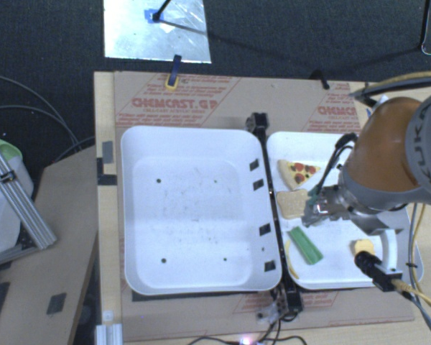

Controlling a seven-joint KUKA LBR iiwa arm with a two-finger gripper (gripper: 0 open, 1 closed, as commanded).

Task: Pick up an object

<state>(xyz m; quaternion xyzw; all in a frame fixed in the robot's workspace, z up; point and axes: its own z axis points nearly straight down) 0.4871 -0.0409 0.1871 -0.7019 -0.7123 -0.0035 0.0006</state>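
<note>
Camera view
Bench: brown board (201, 95) printed with red lettering, bearing 2 white bins side by side.
Left bin (194, 210): shallow, white, with a few small dark dots on its floor.
Right bin (330, 275): white, partly covered by the arm; it holds 4 things that show.
Arm (388, 149): grey with an orange band, reaching in from the right and hanging over the right bin's middle.
Gripper (317, 213): low over the right bin, just right of the tan slab; its tip is dark and small here.
Jaws: I cannot tell how they stand, since the arm's bulk and the blur hide the gap.
Pizza slice (299, 172): toy wedge with red spots, near the right bin's upper left, apart from the gripper.
Tan slab (292, 205): flat, bread-like piece just below the pizza slice, by the bin's left wall, just beside the gripper tip; contact is unclear.
Green piece (305, 245): long, lying at a slant below the tan slab, near the bin's lower left.
Yellow piece (362, 247): small, possibly rounded, at the bin's lower right, partly hidden by a black fitting.
Clips: 4 black clips (262, 207) along the seam between the 2 bins.
Metal sheet (156, 20): grey square on the dark floor beyond the board, with a blue bit on it.
</note>
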